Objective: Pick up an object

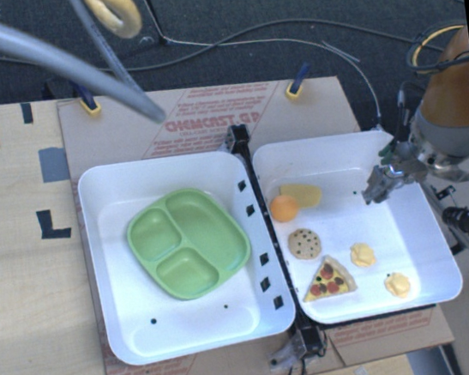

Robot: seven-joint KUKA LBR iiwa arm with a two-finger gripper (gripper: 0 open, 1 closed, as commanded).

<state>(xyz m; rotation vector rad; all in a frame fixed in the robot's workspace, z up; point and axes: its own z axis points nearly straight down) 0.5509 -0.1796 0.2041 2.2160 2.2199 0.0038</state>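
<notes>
The gripper hangs over the right edge of the right bin, near its upper right corner, its dark tip pointing left and slightly down into the bin; whether it is apart or together cannot be told, and nothing shows clamped in it. To the left of it, well apart, a pale yellow slab lies with its long axis running left to right, and an orange ball touches the slab's left end, close to the divider between the 2 bins. Below and left of the gripper sits a round cookie, and under that a pizza slice, its point aimed up and its crust side along the bottom, long axis tilted slightly toward the lower left. Below the gripper, nearer than the cookie, rests a small yellow piece, and further down, near the bin's lower right corner, another small yellow piece; both are too small to read a direction. Far to the left, in the left bin, a green tray with 3 compartments lies tilted, its long axis running from upper right to lower left
</notes>
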